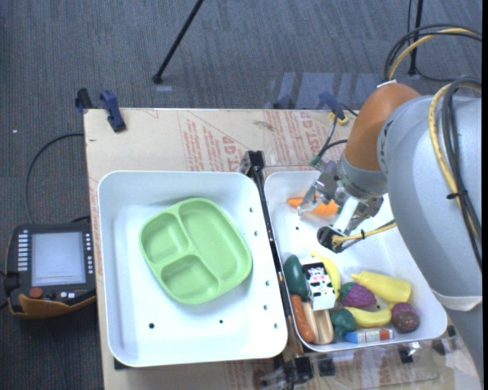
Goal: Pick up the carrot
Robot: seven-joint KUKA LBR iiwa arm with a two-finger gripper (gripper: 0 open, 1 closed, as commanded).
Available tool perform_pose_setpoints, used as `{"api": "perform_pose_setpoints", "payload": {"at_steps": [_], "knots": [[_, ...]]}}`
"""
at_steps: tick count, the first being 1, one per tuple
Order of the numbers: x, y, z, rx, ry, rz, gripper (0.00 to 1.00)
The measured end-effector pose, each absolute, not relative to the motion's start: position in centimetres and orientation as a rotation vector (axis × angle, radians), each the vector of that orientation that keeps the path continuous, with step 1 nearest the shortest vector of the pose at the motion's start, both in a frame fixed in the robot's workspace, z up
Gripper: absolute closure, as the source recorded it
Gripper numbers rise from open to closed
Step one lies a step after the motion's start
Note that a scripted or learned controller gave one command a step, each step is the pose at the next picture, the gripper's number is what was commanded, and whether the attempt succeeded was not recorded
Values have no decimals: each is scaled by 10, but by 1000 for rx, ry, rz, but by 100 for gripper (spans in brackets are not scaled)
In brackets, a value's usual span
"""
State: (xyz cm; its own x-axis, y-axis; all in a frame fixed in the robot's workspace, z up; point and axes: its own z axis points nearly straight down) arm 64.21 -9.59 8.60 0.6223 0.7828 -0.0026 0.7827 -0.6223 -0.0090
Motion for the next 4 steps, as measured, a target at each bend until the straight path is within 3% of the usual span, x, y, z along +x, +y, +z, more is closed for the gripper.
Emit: {"api": "perform_pose_setpoints", "payload": {"at_steps": [1, 2, 3, 4], "knots": [[641, -95, 94, -2813, -1370, 21, 100], [576, -87, 85, -2757, -1483, 15, 100], [577, -88, 85, -2760, -1479, 12, 0], [641, -92, 87, -2775, -1458, 7, 0]]}}
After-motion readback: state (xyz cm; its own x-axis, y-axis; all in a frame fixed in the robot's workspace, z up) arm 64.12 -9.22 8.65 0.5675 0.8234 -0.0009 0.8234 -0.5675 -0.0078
